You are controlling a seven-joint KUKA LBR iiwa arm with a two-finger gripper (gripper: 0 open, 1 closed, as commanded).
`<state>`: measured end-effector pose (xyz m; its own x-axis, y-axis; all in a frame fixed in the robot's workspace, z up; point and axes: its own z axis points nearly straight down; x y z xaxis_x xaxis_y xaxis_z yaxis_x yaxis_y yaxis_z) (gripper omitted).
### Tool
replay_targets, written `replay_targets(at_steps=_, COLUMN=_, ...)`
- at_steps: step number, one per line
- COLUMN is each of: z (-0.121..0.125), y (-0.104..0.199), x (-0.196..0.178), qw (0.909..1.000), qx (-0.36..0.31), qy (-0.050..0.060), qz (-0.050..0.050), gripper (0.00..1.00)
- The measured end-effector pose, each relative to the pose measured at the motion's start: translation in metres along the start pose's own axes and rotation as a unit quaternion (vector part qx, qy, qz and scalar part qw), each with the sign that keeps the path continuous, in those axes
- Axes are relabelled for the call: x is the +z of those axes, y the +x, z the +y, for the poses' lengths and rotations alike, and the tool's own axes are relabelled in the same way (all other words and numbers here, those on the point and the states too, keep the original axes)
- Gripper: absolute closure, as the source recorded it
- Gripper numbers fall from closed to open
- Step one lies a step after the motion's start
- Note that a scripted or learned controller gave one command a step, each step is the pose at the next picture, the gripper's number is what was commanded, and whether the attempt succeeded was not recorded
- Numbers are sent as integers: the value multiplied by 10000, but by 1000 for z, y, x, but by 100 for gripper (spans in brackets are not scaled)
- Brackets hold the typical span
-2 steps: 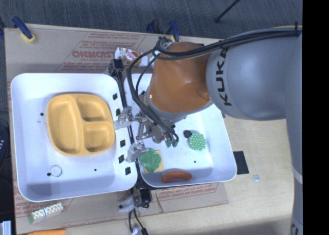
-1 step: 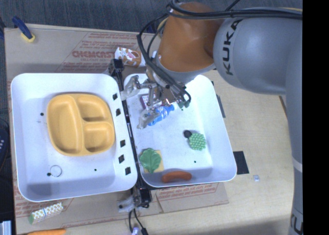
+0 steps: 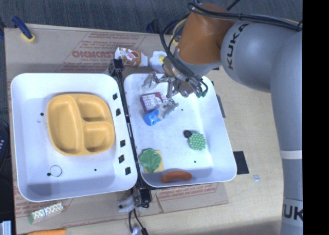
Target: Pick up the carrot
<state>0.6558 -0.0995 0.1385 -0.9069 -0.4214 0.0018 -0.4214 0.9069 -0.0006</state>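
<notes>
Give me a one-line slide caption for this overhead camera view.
KUKA gripper hovers over the right bin's far end, while the carrot lies untouched at the near edge.

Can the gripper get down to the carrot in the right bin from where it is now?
Probably yes. The carrot lies uncovered along the right bin's near wall, apart from the green leafy toy. The gripper hovers at the far end; the wall may crowd its fingers.

Robotics lab: KUKA arm [image 3: 257,49], cardboard-covered bench [image 3: 77,49].

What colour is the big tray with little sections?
Yellow; the tray shows in the camera view, in the left bin.
</notes>
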Motion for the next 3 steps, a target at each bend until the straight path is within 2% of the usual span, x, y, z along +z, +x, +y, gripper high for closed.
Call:
replay_targets(at_steps=1, z=1, y=-3, x=-13, qw=10000, qx=-9, qy=10, qz=-31, gripper=100)
replay_targets(at_steps=2, z=-11, y=3, x=-160, qw=10000, qx=53, qy=19, qz=-34, gripper=100)
replay_targets(at_steps=3, z=-36, y=15, x=-153, qw=9802, qx=-1981, qy=12, qz=-23, gripper=100)
